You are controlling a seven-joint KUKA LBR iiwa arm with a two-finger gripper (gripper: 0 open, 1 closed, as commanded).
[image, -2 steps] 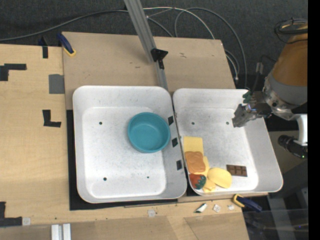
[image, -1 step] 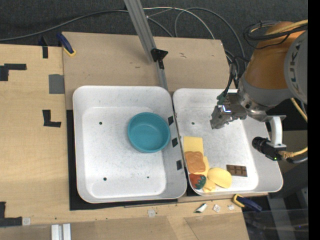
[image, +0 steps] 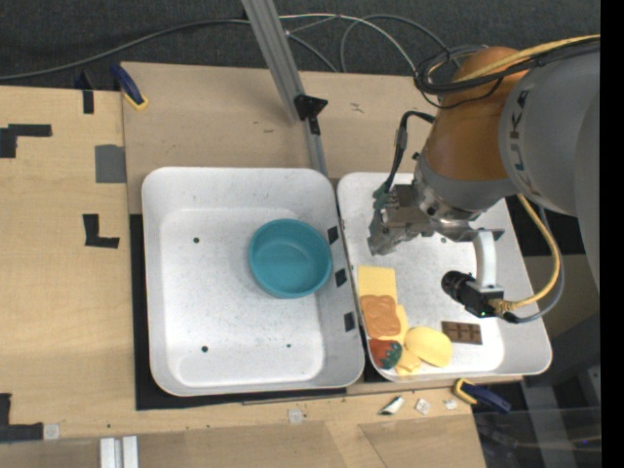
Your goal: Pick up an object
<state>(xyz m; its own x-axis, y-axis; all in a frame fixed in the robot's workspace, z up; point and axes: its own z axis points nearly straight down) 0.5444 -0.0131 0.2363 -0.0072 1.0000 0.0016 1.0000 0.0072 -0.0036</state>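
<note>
The grey arm with its orange band reaches in from three o'clock and hangs over the upper half of the right shallow white bin. Its tool sits low over the bin's upper left area, pointing down toward seven o'clock; the bulky wrist housing covers most of it, so I cannot tell whether it is released or clenched, and nothing can be seen gripped in it.

Just below the tool, toward six o'clock, a flat pale yellow square slab lies on the bin floor. Touching its lower edge is an orange-brown, bread-like piece. Beneath that, at the bin's lower left corner, sits a small jumble of red and green items, too small and crowded to identify. A rounded yellow lumpy object lies just to their right, and a small dark brown rectangular bar rests at its two o'clock. The arm hides whatever lies in the bin's upper right portion. A black cylindrical part with a white bracket hangs off the arm over the bin's centre.

The left shallow white bin holds a round teal plastic bowl, upright, right of its centre. Both bins stand on the light wooden tabletop.
</note>
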